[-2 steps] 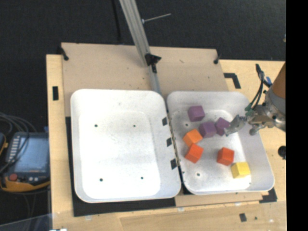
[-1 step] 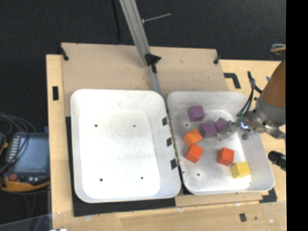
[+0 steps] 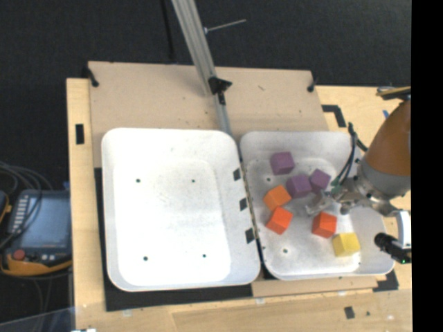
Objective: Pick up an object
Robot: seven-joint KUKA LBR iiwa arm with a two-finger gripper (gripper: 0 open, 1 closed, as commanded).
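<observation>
Grey metal tool [image 3: 324, 204] low in shallow white right bin [image 3: 304, 144], just above red cube [image 3: 324, 225] beside purple cubes [image 3: 299, 185], grip state impossible to tell.

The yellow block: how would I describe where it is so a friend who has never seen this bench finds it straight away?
Look at the right-hand white bin, the one holding the coloured blocks. Go to its near right corner, just below the gripper. The yellow block sits there beside a red block, and it is the only yellow one among purple, orange and red neighbours.
</observation>
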